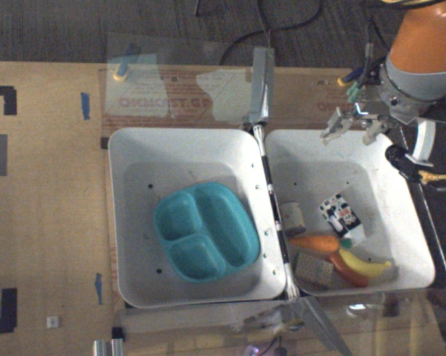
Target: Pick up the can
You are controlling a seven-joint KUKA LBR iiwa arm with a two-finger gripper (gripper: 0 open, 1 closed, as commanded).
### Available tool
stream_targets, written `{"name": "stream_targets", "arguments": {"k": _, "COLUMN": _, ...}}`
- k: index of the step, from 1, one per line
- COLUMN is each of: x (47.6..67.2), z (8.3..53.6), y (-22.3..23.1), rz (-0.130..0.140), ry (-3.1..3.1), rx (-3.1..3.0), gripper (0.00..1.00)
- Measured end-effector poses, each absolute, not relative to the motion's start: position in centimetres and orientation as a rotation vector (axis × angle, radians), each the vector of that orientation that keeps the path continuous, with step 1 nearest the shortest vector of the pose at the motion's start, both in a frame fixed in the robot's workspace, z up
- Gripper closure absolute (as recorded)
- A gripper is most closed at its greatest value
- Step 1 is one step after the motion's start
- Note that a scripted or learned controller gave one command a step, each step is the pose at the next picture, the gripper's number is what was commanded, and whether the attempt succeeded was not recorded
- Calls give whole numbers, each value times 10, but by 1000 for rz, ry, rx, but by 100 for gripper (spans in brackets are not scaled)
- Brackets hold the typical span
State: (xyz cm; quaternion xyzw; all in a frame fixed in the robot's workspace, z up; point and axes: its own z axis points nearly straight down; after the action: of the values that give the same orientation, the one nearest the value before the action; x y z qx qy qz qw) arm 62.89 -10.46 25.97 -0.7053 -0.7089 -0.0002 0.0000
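can [292,217] lies in right bin [401,199] near divider, label unreadable; jaws [354,127] spread open, holding nothing, above bin's far rim.

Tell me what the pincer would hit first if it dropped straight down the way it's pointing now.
Probably bare bin floor. The pincer hangs open over the far rim of the right bin, well short of the can near the divider, though depth is hard to judge here.

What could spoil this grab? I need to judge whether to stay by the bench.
1. The can lies against the right bin's left wall, leaving little room on that side.
2. The carrot lies close by and could be nudged or grabbed instead.
3. The pincer hangs over the far rim, a long way off.
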Motion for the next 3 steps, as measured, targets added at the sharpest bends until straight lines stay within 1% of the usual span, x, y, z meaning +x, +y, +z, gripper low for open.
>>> {"name": "stream_targets", "arguments": {"k": 1, "x": 645, "z": 124, "y": -122, "rz": 0, "ry": -2299, "rx": -2142, "gripper": 0}}
{"name": "stream_targets", "arguments": {"k": 2, "x": 624, "z": 92, "y": -207, "rz": -6, "ry": -2042, "rx": -2387, "gripper": 0}}
{"name": "stream_targets", "arguments": {"k": 3, "x": 625, "z": 102, "y": -208, "rz": -8, "ry": -2043, "rx": -2390, "gripper": 100}}
